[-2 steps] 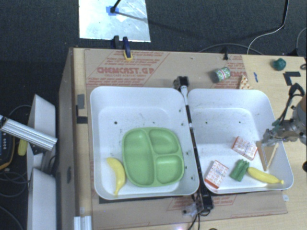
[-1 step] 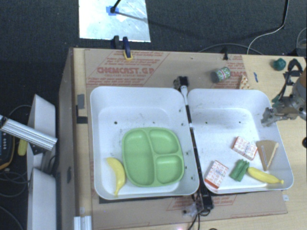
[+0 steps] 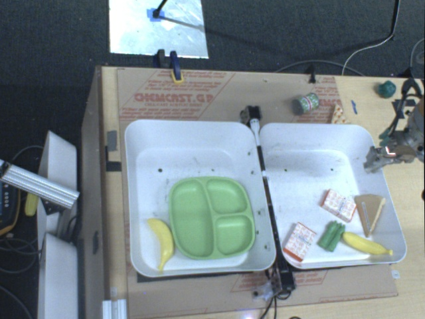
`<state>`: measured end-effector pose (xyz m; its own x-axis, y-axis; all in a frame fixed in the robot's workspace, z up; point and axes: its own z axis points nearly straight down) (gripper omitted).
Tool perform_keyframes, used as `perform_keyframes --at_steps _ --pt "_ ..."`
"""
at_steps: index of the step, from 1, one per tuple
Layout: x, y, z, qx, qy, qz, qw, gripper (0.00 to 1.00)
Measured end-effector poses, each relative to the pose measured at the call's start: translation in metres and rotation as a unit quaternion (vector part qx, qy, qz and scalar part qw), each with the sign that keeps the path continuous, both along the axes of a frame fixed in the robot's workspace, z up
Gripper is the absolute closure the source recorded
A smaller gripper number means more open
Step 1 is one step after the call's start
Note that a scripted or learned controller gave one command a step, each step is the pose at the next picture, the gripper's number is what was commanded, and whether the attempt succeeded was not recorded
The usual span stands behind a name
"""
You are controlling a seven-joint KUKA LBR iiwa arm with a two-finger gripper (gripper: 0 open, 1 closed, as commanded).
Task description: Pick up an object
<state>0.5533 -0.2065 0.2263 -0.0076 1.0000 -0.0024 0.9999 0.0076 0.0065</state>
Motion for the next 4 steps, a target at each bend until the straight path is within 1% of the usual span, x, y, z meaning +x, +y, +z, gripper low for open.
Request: perform_keyframes --at_steps 3,4 --pt "0.003 0.0 0.032 -0.0015 -0.005 0.006 1.0 1.0" --pt "-0.013 0.027 0.027 0.0007 0.002 -0.002 1.0 1.0"
